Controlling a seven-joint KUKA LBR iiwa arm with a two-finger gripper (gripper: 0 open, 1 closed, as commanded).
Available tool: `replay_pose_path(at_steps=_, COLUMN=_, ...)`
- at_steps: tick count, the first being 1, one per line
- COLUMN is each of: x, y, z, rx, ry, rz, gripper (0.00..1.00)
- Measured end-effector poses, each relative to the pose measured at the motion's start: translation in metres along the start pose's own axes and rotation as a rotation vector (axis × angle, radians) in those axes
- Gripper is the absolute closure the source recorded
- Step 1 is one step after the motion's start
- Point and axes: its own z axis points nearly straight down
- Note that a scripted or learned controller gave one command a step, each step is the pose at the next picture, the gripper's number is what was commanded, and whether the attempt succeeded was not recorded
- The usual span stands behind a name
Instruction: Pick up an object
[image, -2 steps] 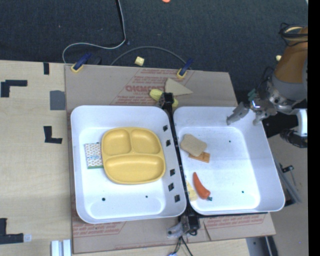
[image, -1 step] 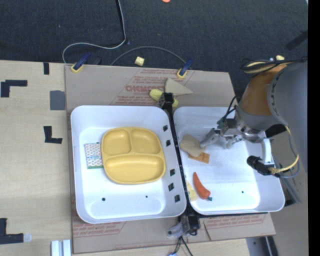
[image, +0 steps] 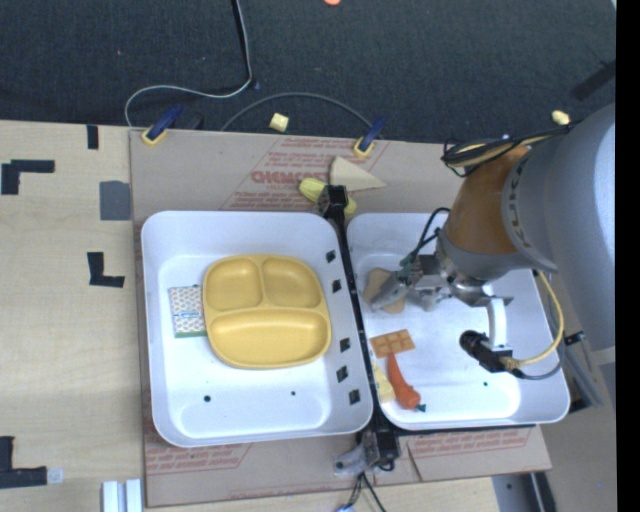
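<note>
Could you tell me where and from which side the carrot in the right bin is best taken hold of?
Probably mid-body, from straight above. The carrot lies flat on the right bin, long and narrow, running slantwise toward the near edge. The pincer should close across its narrow width, clear of the waffle piece by its upper end.

Orange carrot (image: 401, 383) lies flat in right bin (image: 540, 400).

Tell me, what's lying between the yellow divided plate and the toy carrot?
In the camera view, the black divider where the two bins meet lies between the yellow divided plate and the toy carrot, with a small waffle-like brown square beyond it.
</note>
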Motion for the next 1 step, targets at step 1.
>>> replay_pose_path(at_steps=1, x=0.009, y=0.0536, z=0.0024, rx=0.004, ry=0.0, rz=-0.002, gripper=0.0)
